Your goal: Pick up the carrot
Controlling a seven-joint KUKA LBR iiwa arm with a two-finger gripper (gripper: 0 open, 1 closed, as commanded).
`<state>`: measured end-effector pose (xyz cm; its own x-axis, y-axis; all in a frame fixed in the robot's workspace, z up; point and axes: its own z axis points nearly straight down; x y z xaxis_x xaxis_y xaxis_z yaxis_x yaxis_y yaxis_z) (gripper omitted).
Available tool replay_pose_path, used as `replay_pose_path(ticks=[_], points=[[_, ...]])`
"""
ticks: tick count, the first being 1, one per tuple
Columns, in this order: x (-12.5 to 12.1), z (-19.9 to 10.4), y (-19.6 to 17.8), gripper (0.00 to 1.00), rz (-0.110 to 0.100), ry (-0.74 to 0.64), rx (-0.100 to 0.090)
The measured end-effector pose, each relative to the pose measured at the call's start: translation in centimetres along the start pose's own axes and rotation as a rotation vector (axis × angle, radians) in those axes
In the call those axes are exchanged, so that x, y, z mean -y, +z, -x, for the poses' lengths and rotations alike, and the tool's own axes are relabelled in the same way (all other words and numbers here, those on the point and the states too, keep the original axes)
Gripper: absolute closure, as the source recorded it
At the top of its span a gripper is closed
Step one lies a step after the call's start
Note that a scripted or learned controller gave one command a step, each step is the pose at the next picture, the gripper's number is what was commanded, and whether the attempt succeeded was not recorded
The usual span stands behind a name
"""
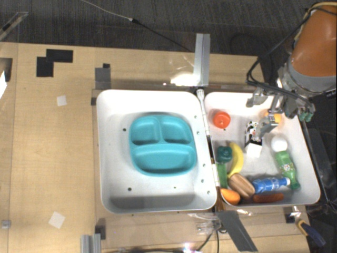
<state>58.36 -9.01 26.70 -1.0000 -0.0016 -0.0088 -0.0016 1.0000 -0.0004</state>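
The pale wooden bench [47, 157] bears two glossy, round-cornered white bins. The left bin [113, 141] holds a smooth teal compartment tray [160, 144]. In the right bin [310, 183], the metal gripper [256, 130] hangs; whether it is open or closed, I cannot tell. What looks like the carrot [230, 195], a stubby orange piece, lies in the near left corner.

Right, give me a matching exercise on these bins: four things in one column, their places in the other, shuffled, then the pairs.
Things:
1. blue tray
2. carrot
3. banana
4. green bottle

Places:
A. right bin, bottom-left corner
B. left bin
C. right bin, by its right wall
D. right bin, left of middle, beside the dark green bottle

Pairs: 1-B, 2-A, 3-D, 4-C
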Motion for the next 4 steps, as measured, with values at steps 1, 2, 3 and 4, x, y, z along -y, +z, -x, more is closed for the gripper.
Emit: replay_pose_path(ticks=[1, 2, 3, 4], points=[[-2.8, -6.1, 5.5, 0.0, 0.002, -0.261, -0.003], [-3.3, -6.5, -11.1, 0.0, -0.004, -0.385, 0.013], [-7.0, -4.7, 6.9, 0.0, 0.004, -0.23, -0.009], [-10.9, -8.1, 8.1, 0.0, 0.003, -0.47, -0.002]])
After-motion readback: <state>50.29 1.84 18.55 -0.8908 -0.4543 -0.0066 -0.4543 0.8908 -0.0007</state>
